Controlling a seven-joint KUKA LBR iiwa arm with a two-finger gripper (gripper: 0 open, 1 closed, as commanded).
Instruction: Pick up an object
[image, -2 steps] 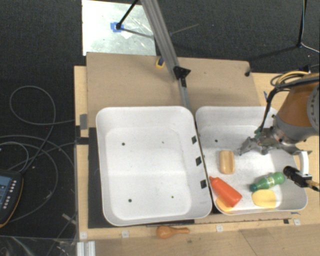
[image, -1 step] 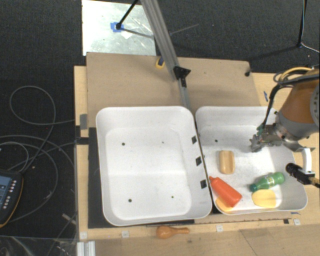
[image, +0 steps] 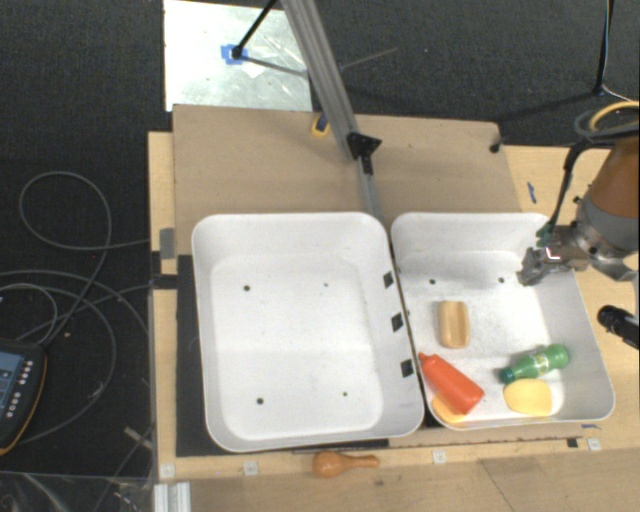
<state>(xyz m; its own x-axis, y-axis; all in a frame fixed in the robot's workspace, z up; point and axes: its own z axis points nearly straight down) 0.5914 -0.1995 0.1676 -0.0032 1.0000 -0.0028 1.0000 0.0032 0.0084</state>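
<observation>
Robot body, seen at 3 o'clock in the camera view. We note a rounded orange band (image: 618, 180) on the arm, and below it a grey wrist segment (image: 612, 232) of cylindrical form. A thin dark cable (image: 562, 190) runs down along the arm's 9 o'clock side, and a yellowish cable loop (image: 606, 116) sits at its 12 o'clock end. The claw (image: 540, 262) is dark, blocky, with small green and white markings.
</observation>
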